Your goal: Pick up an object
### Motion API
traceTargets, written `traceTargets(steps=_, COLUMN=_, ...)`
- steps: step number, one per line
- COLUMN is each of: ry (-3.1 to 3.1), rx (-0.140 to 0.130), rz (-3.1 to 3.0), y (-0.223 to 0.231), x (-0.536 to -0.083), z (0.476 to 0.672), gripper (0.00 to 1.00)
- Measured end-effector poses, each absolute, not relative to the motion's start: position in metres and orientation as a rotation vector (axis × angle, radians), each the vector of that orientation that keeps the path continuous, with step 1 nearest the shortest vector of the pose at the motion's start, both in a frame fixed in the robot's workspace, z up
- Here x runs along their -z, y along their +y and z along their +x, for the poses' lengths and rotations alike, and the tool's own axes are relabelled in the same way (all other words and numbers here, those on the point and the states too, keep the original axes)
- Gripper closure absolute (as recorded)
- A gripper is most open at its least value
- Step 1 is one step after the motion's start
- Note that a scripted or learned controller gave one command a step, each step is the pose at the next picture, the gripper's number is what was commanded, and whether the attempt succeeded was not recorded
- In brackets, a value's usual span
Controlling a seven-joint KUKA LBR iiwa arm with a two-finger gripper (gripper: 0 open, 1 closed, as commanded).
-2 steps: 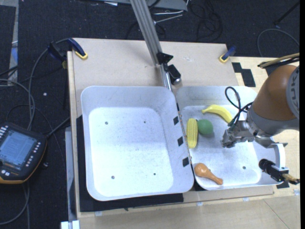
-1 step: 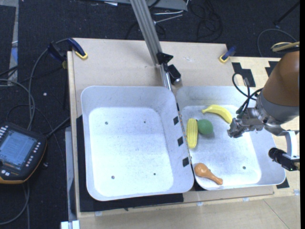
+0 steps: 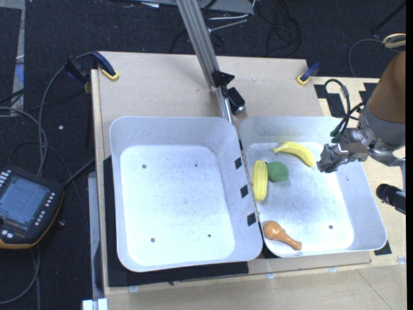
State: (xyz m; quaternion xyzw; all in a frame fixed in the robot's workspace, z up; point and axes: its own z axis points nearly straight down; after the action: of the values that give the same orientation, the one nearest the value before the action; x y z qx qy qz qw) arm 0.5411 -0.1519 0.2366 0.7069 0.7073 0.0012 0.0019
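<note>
The dark two-finger gripper (image 3: 327, 158) hangs over the right white plastic bin (image 3: 348, 228), near its far right edge, just beside the curved yellow banana (image 3: 295, 152) (can't tell its state). A yellow corn cob (image 3: 259, 180) touches a round green object (image 3: 278, 172); an orange gourd-shaped toy (image 3: 281, 234) lies by the near edge.
</note>
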Motion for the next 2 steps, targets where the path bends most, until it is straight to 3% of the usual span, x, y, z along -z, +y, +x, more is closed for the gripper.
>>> traceTargets(steps=1, ry=2.219, rx=-0.005, rz=2.217, y=-0.146, x=-0.296, z=0.537, gripper=1.00)
traceTargets(steps=2, ry=2.226, rx=0.000, rz=2.218, y=-0.106, x=-0.281, z=0.553, gripper=1.00)
